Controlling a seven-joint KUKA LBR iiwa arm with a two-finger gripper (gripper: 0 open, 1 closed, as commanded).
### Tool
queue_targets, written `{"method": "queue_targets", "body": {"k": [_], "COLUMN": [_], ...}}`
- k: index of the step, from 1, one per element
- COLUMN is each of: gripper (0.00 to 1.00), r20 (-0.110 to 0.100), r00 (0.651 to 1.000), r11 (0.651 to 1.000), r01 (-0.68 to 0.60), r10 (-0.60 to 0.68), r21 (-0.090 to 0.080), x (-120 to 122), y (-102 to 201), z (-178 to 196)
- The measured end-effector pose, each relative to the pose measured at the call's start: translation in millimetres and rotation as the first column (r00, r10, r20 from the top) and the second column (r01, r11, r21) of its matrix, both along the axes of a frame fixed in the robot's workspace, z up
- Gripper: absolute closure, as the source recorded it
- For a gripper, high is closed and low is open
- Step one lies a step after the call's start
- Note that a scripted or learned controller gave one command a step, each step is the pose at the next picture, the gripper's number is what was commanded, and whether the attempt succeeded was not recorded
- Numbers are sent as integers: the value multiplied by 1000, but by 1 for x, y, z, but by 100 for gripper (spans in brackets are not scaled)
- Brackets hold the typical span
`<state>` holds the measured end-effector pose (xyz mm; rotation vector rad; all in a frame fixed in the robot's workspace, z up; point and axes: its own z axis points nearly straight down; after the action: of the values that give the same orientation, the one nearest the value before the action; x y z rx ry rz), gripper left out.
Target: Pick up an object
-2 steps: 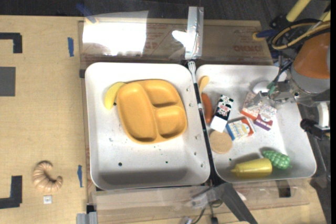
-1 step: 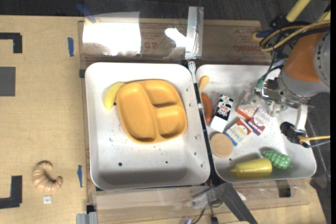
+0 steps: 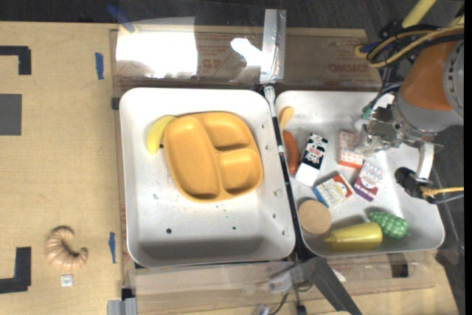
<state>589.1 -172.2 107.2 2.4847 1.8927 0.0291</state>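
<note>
Where the tool (image 3: 377, 135) hovers, small cartons (image 3: 361, 166) lie just below.

In the right white bin (image 3: 435, 232) lay the small things for picking: a yellow plastic bottle (image 3: 355, 234) on its side by the front wall, a green knobbly toy (image 3: 389, 223) touching its right end, a round cork-brown disc (image 3: 315, 217) just beside its left end, and several small printed cartons (image 3: 333, 190) (flat, close together) behind them.
</note>
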Motion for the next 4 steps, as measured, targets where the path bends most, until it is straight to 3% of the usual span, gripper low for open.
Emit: {"method": "queue_targets", "body": {"k": [1,2,3,4], "gripper": [100,100,100,100], "r20": [-25,-28,-26,-27], "r00": [857,922,997,931], "r11": [857,923,998,931], "r01": [515,385,68,364], "r10": [-515,-385,-68,-364], "r21": [3,4,3,2], "x": [-9,-53,-109,-110], "y": [11,54,26,11], "z": [52,100,159,153]}}
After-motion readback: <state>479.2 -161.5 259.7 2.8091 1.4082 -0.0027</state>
